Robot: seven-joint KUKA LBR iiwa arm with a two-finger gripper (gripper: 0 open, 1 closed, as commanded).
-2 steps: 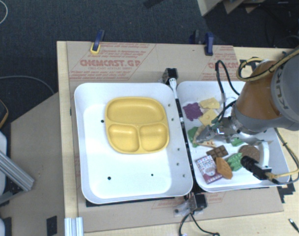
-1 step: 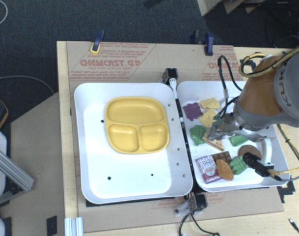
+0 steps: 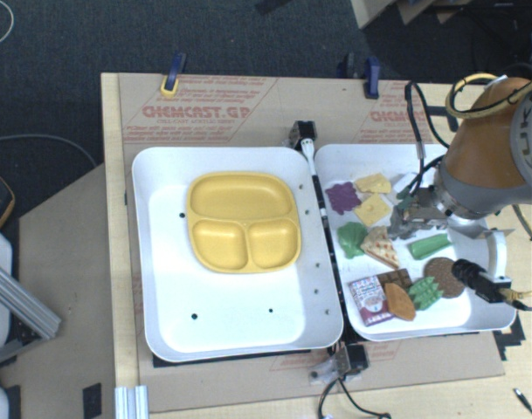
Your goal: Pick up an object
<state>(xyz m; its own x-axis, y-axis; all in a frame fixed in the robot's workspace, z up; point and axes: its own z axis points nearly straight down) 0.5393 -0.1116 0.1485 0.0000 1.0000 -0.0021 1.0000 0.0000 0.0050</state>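
The gripper (image 3: 411, 217) is low in the right bin (image 3: 484, 321), over the middle of the toy-food pile, but I cannot tell its state from this slanted view: the metal parts blur into the clutter and nothing plainly sits inside it. Just beside it, toward the near side, lies a pizza slice (image 3: 381, 251), and next to that a green block (image 3: 430, 245) on one side and a green pepper (image 3: 351, 237) on the other. Farther up the bin are two yellow crackers (image 3: 373, 197) and a purple grape bunch (image 3: 342, 197). Nearer the front rim lie a red packet (image 3: 367, 295), a brown bar (image 3: 395, 278), an orange piece (image 3: 399, 302), a green leafy piece (image 3: 425, 295) and a brown cookie (image 3: 444, 278). The left bin (image 3: 161, 260) holds a yellow tray (image 3: 244, 220) with three compartments, well apart from the arm (image 3: 484, 160). Both bins rest on the counter (image 3: 117, 234). The step in hand looks like the reach-down onto a target, most likely the pizza slice or the green block, since those lie closest. The next move calls for closing on a single piece without catching its neighbours, then a straight lift; the crowding makes a slip or a double catch a real risk.
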